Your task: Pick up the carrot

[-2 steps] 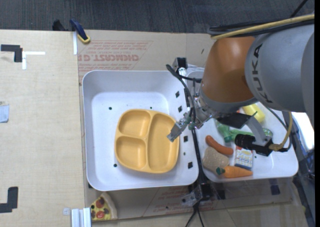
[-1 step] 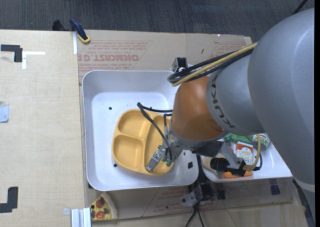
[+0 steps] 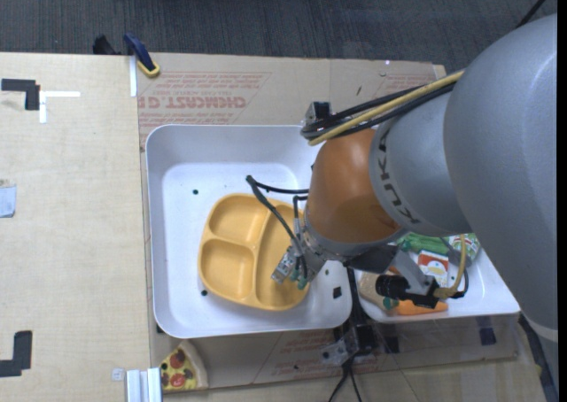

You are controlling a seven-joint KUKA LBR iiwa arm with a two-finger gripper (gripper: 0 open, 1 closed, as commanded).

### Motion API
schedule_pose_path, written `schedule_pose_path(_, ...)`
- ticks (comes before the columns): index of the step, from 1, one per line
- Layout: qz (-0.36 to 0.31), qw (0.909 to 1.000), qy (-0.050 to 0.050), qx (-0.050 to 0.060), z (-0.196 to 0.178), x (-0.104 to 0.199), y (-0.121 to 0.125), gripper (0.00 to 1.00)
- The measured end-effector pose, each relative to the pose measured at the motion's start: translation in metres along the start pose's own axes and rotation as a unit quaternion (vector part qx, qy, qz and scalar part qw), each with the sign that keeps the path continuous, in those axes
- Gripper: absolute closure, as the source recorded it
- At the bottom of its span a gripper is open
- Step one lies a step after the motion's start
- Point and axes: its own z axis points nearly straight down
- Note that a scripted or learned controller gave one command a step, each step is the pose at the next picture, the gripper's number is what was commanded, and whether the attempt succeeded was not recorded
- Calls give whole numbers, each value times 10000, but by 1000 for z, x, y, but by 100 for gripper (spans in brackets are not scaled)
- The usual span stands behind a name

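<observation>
End effector (image 3: 295,267) low over the right rim of the yellow divided plate (image 3: 232,254) in the left bin (image 3: 168,214); wide or narrow, impossible to tell. Carrot (image 3: 415,308), probably the orange piece half hidden under the arm, in the right bin (image 3: 493,299), near its front edge.

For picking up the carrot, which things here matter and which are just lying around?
For the job: carrot; hand.
Lying about: yellow divided plate; printed packet; toy pizza slice.
</observation>
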Motion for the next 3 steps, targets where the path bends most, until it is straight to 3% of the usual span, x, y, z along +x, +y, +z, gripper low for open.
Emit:
schedule_pose_path(2,58,10000,-21,-21,-18,-5,1,100)
schedule_pose_path(3,-436,9990,25,24,9,10,5,100)
